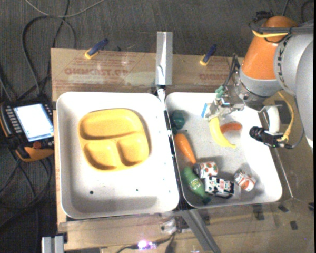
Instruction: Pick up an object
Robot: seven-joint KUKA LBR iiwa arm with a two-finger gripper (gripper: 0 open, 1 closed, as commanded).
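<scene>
Over the right bin (274, 191) the gripper (220, 105) hung just above a banana (221, 135); whether it was released or clenched could not be told. Judged light, smooth and curved, the banana would best be taken across its middle. An orange piece (231, 126) touched it. Smaller packets (217, 184) below were too blurred to identify.

Grey arm (300, 62) with orange band (260, 57), black cable, seemingly metallic end effector (221, 105).
</scene>
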